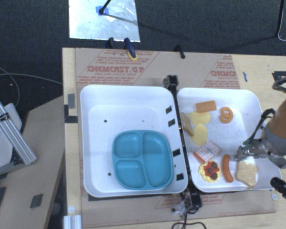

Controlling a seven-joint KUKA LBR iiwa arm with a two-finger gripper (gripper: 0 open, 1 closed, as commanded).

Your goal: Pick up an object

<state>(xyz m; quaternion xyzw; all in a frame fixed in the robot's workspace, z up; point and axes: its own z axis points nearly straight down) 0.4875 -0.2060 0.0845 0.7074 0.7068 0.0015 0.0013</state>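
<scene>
Two shallow white bins are sitting side by side on the bench. The left bin (93, 123) is holding a blue divided plate (143, 159), lying flat toward its near right corner. The right bin (250, 101) is holding a scatter of toy food: an orange block (206, 106) and a small brown ring (226, 114) at the far end; two pale yellow pieces (199, 126) just below the block, near the dividing wall; a red-and-white checked piece (208, 150) at the middle; a yellow piece with red and dark dots (209, 171), an upright red sausage (226, 168) and a cream bread-like slab (247, 172) along the near edge. The arm is reaching in from the right, its gripper (248, 151) hanging just above the slab, beside the sausage. Whether the pincer is spread or pressed together cannot be told.
</scene>
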